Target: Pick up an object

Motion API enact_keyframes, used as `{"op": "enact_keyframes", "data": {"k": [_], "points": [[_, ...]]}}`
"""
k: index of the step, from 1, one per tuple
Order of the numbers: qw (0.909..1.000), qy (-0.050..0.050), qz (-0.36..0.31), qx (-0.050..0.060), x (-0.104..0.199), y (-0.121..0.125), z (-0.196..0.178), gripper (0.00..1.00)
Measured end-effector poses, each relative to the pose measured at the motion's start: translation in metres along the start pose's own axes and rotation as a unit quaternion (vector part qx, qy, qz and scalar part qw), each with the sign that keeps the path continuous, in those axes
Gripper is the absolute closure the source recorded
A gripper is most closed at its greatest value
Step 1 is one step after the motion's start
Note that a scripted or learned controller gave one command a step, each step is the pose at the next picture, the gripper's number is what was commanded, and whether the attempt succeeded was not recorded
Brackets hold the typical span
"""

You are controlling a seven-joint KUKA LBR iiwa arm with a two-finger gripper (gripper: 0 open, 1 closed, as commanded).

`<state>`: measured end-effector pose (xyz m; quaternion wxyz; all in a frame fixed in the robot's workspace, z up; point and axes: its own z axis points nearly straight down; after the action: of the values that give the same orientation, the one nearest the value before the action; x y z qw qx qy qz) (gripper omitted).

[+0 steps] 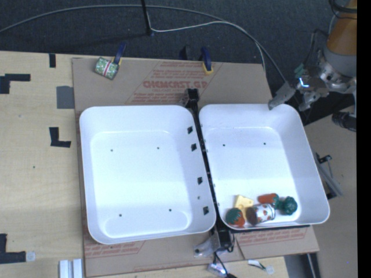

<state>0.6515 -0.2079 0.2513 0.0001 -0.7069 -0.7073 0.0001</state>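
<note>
The two white bins sit clamped side by side on the bench, the left bin bare, the right bin holding a small heap in its near corner: a yellow block, a green ball, a red-and-white piece. The gripper hangs beyond the far rim, well apart from them, carrying nothing; I cannot tell its spread.

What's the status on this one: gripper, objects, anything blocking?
Gripper above right bin's far right corner, holding nothing. Small objects clustered at that bin's near edge, untouched. Nothing in the way.
</note>
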Motion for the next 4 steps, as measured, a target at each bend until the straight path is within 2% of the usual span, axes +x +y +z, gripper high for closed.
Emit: {"op": "enact_keyframes", "data": {"k": [2,3,4], "points": [[1.0000,0.000,0.000,0.002,0.008,-0.009,0.089,0.00],[1.0000,0.001,0.000,0.003,0.006,-0.008,0.152,0.00],[1.0000,0.000,0.000,0.000,0.006,-0.007,0.138,1.00]]}}
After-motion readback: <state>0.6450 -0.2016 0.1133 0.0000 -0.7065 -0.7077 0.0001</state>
